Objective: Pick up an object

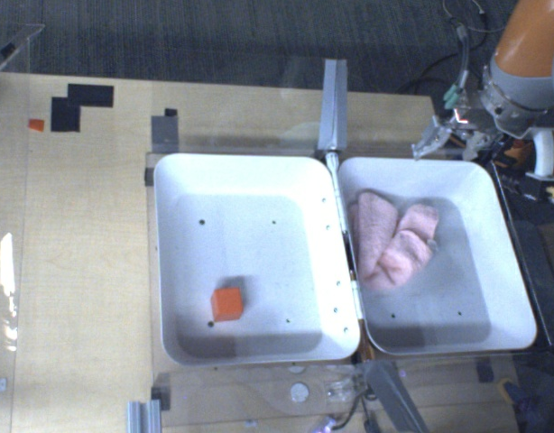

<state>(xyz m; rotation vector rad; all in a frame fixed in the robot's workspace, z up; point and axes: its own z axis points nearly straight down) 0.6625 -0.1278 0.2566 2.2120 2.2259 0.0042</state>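
The tool [437, 139] hangs over the right bin's [503, 233] far rim; whether it is released or clenched, I cannot tell. A pink cloth [394, 240] lies below it, an orange block [227, 303] far to its left in the left bin [178, 242].

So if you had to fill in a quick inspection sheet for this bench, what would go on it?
Surface: pale wooden bench bearing two shallow white bins side by side, the left bin and the right bin.
Job's things: a small orange block in the left bin, near its front; a crumpled pink cloth in the right bin.
Clutter: black marks and a small orange patch on the bench at far left.
Grippers: the gripper hangs above the right bin's far rim, with nothing seen between its fingers.
Cables: thin wires loop above the wrist.
Surroundings: dark floor beyond the bench.
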